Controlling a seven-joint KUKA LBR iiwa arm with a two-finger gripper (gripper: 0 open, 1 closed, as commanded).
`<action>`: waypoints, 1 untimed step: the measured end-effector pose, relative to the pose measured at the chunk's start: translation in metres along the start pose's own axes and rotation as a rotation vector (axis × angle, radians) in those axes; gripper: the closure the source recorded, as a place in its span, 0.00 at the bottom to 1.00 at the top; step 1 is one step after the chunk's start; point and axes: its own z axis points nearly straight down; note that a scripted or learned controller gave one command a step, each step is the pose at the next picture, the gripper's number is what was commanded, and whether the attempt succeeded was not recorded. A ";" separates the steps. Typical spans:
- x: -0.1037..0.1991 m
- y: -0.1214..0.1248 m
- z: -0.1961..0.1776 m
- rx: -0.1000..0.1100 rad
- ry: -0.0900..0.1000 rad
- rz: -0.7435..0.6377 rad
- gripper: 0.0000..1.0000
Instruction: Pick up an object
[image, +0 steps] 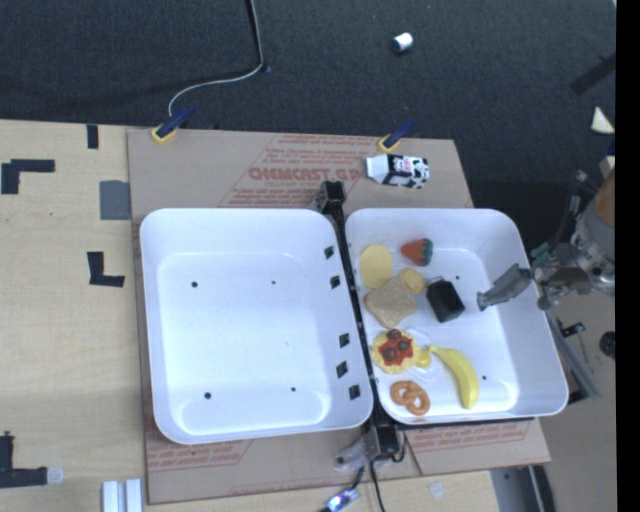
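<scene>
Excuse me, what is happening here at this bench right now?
A robot arm reaches in from the right, and its tool hangs over the right bin, beside a black block. Toy foods lie there untouched: a banana, a pretzel, a strawberry and a bread slice. Nothing has been picked up yet.

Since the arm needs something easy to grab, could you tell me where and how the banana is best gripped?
Grip the banana across its narrow middle, coming straight down from above. It lies flat in the right bin, long and curved, with free floor on its right side; the pretzel sits close on its left.
</scene>
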 end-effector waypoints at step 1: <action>-0.031 0.036 0.134 0.011 0.003 0.001 0.00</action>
